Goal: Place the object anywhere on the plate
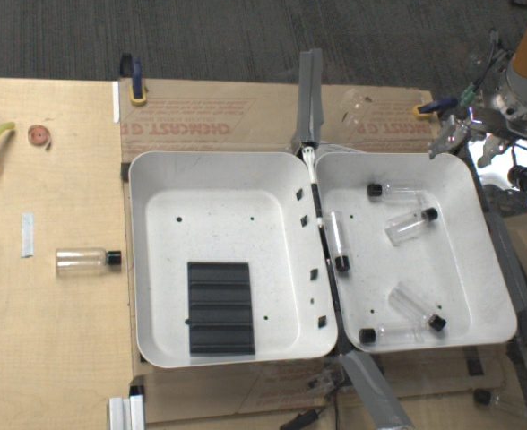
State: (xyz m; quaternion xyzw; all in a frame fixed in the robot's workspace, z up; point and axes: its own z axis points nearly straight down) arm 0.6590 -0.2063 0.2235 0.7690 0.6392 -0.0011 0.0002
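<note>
Vials (410, 225) | clear plastic, black caps | lying in right bin (479, 240)

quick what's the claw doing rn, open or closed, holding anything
Claw: at the right bin's far right corner; open or closed cannot be told, and nothing is seen held.

We are holding our arm (525, 70) at the far right, the gripper (465, 141) hanging low toward the left, wrist angled down.
</note>
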